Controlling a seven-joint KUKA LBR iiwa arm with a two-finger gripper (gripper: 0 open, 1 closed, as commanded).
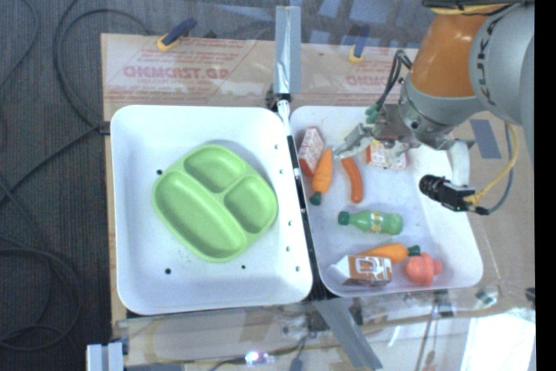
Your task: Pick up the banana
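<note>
Closest to the lens is the grey arm [508, 56], its orange band bulging in from the right and cut off by the upper right corner. Its bulk hides the far right corner of the right bin [469, 261]. The gripper [373, 137] hangs low over the far part of that bin, just above a small red-and-white carton [387, 155], which it partly covers. Wrist and cables crowd the tip, so whether the gripper is open or closed cannot be told, and nothing can be seen held in it.

Where the banana lies cannot be told from this angle. The small things in the right bin are a second small carton [310, 148] by the left wall, a carrot [322, 172] touching it, an orange sausage [353, 179] just beside, a green bottle [372, 222] lying on its side, a brown box [367, 269], another carrot [391, 253] partly behind that box, and a round red fruit [422, 269] too blurred to name.

A green divided plate [215, 202] lies in the left bin [139, 274].
</note>
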